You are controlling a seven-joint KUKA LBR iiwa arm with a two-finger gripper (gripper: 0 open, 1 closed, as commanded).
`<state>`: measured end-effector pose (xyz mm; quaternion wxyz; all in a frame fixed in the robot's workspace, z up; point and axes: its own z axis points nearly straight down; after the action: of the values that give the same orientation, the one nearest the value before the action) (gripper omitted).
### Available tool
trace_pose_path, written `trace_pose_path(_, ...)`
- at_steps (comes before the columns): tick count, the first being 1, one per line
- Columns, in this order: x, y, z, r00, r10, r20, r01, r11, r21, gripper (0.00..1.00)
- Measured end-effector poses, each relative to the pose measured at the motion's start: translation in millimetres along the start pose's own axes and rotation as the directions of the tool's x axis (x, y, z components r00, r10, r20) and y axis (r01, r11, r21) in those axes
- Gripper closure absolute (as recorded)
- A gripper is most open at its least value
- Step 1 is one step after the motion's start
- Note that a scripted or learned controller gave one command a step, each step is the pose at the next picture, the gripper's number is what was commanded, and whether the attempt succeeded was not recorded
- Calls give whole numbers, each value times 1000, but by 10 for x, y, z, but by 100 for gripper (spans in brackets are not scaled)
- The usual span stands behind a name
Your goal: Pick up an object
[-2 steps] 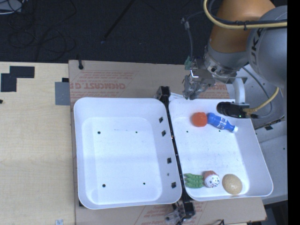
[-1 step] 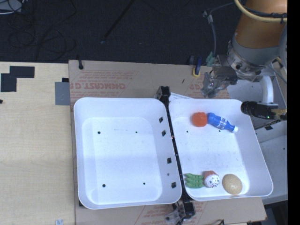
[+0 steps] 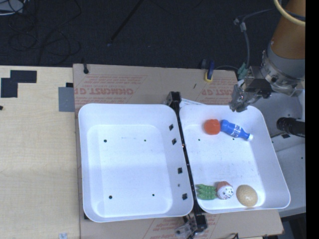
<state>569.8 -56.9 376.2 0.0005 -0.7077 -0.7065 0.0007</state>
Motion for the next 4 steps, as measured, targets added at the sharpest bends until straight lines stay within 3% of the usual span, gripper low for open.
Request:
trace_pose_path(1, 645, -365, -1419, 1000, -11, -3, 11, 1000, -15, 100)
trace_pose_path(2, 1022, -577, -38, 1000, -6, 0, 6, 1000, 16, 100)
trace_pose_path(3, 808, -952, -961, 1000, -3, -1, 3, 1000, -6, 100)
trace_pose_path(4, 709, -872, 55, 1000, 0, 1, 0, 1000, 8, 100)
